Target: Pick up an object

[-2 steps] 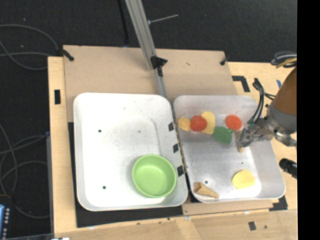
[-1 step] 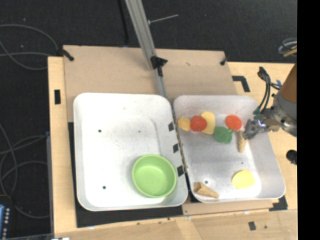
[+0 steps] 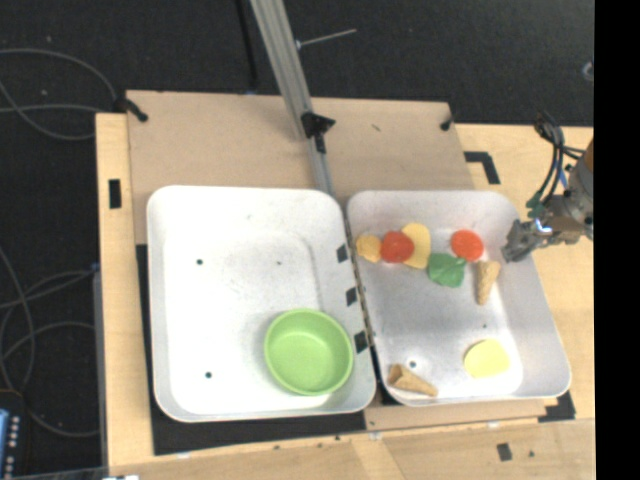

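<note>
From my seat at the remote station, I see the gripper [image 3: 520,240] low at the right rim of the right bin [image 3: 530,313], with the wrist and its cables coming in from the right edge of the view. The tool points left and slightly down toward the bin's upper right area. I cannot tell whether the fingers are open or closed; they are small, dark and blurred against the rim, and I see nothing between them.

The nearest pieces to the tip are the red ball [image 3: 466,243] and the tan cone [image 3: 485,280], both just left of it and apart from it. Beside them lies the green piece [image 3: 447,271], and further left a cluster: a yellow piece [image 3: 416,241], a second red ball [image 3: 396,247] touching it, and a small orange-yellow piece [image 3: 369,248] near the bin's left wall. In the lower part of that bin sit a yellow disc [image 3: 487,359] and a second tan cone [image 3: 412,380] on its side near the front rim.

The left bin [image 3: 200,268] holds a green bowl [image 3: 308,351], upright, in its lower right corner. Both bins rest on the light wooden worktop [image 3: 400,128], and a grey metal strut [image 3: 285,58] slants down to the gap between the bins.
</note>
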Tool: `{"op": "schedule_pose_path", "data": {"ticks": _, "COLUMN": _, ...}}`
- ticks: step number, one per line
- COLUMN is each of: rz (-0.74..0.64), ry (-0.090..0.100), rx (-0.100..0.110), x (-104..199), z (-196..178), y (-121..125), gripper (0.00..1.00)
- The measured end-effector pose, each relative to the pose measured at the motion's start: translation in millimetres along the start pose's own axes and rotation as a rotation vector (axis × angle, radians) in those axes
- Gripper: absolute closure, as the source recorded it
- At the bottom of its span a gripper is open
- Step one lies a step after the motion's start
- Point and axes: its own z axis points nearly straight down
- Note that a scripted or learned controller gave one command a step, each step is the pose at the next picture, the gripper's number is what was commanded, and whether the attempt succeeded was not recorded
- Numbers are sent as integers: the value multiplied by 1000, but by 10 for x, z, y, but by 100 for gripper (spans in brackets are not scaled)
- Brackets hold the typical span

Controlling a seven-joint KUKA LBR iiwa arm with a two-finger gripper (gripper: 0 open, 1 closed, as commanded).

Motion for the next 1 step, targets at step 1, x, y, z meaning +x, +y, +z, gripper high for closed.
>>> {"op": "schedule_pose_path", "data": {"ticks": 1, "rz": -1, "ry": 1, "rx": 1, "x": -9, "z": -369, "y": 16, "gripper": 100}}
